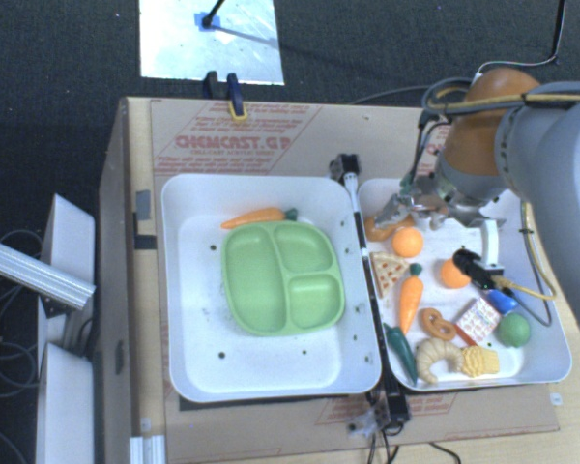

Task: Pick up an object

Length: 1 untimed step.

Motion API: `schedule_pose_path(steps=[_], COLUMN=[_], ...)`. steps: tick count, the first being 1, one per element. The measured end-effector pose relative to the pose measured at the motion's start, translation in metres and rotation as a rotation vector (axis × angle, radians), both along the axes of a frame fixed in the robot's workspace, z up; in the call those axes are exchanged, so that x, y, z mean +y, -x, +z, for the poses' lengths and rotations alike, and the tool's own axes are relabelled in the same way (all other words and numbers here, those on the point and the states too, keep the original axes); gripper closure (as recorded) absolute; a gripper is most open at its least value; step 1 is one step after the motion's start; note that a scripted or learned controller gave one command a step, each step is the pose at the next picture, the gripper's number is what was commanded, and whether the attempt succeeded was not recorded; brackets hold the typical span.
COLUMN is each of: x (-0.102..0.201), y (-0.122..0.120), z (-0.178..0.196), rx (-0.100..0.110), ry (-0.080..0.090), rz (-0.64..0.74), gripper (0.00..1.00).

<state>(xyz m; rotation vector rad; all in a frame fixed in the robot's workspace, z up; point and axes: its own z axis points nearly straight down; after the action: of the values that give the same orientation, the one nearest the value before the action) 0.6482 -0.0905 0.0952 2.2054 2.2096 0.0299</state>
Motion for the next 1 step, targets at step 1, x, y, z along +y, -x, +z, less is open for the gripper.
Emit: schedule_pose_path(steps=[1], x=[0.0041], y=[0.0082], z=[-0.0001], rx=[-0.003], ry=[0.008], rz=[-0.003], gripper=[0.0])
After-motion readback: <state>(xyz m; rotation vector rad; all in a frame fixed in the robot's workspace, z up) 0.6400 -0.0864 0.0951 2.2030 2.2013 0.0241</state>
